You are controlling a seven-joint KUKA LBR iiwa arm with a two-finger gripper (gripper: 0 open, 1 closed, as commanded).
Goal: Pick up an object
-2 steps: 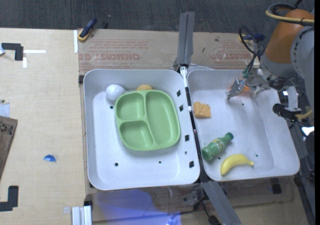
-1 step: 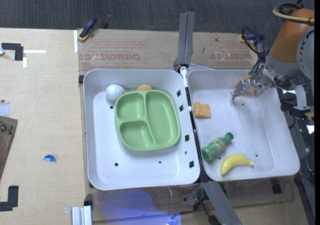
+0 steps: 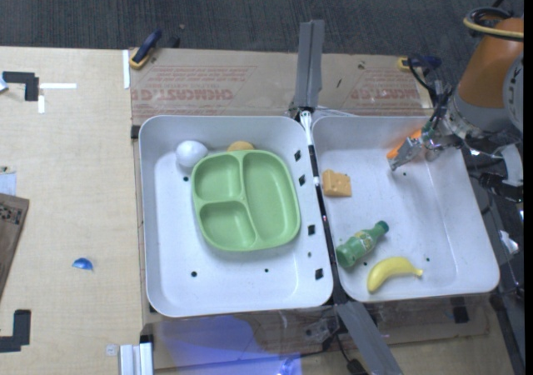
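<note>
The right-hand bin holds three candidate objects. A yellow banana lies near the front wall. It is curved, smooth-skinned and probably a light, stiff toy; a grasp across its thick middle, square to its length, looks the surest, since the tapered ends would likely slip out. Just beside it, to its left and slightly behind, lies a green bottle on its side, with a yellow label and a green cap, tilted so the cap points toward the bin's back right. It appears to be rigid plastic, round and liable to roll; the body, not the narrow neck, is the place to take hold. Farther back, near the divider between the bins, sits a small orange-tan wedge, probably a light block with flat faces that pads should seat against well.

The gripper hangs over the back of the right bin, well apart from all three objects. Something orange shows at its tip, too small to identify. The opening of the fingers cannot be determined from this view, nor whether anything is held.

The left bin carries a green divided tray, with a white ball just behind its corner.
</note>
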